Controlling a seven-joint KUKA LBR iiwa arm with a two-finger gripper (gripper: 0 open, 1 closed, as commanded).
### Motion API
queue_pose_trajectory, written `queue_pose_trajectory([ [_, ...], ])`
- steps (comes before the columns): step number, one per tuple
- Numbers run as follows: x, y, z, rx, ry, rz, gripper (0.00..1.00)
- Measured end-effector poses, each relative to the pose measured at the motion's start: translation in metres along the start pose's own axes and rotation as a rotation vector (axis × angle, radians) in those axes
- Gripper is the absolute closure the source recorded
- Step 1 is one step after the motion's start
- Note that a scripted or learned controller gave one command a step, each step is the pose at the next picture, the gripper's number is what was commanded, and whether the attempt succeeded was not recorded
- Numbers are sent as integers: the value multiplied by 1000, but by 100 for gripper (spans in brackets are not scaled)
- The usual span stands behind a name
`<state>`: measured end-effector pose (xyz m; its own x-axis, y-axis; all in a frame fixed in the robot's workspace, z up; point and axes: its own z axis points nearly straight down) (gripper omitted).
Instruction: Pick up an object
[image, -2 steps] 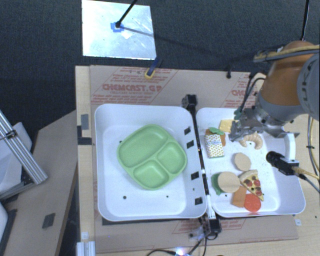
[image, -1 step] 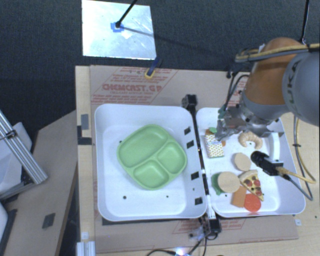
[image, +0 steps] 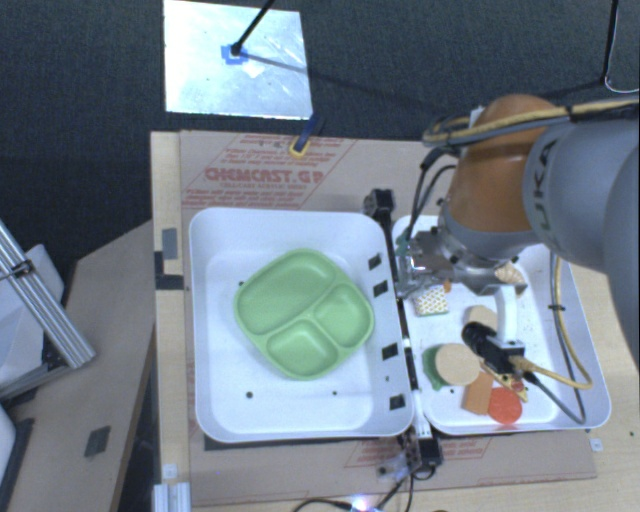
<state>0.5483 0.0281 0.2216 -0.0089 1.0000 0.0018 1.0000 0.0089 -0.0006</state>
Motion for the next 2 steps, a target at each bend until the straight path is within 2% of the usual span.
queue_pose_trajectory([
  [1,7,6,-12,-2,-1,3,100],
  [2,12,6,8,0,-2,4,100],
])
